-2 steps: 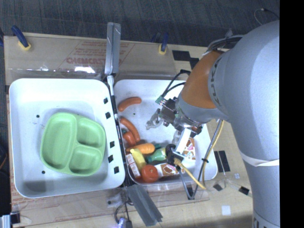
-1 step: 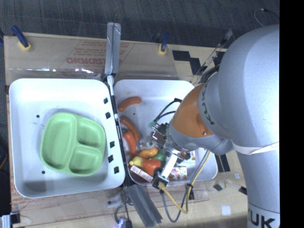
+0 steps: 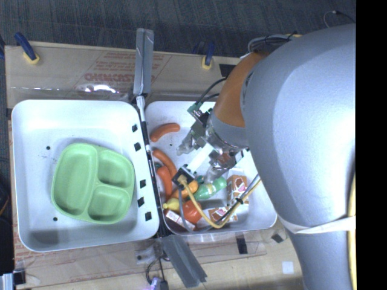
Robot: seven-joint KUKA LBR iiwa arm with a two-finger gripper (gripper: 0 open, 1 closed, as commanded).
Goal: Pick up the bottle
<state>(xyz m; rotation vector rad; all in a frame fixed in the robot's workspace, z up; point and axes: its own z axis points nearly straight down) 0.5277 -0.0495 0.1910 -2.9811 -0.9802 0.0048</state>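
A small green bottle (image 3: 207, 191) lies on its side in the right bin (image 3: 259, 217), among a pile of toy food near the bin's front. My gripper (image 3: 205, 150) hangs over the middle of that bin, just behind and above the bottle, under the grey arm with its orange band. The view does not show anything held in it.
The right bin also holds a sausage (image 3: 164, 130), two orange carrot-like pieces (image 3: 164, 169), a red item (image 3: 192, 211), a yellow piece (image 3: 172, 205) and printed packets (image 3: 237, 186). A green divided plate (image 3: 92, 183) sits in the left bin (image 3: 36, 116). The arm covers the right bin's right side.
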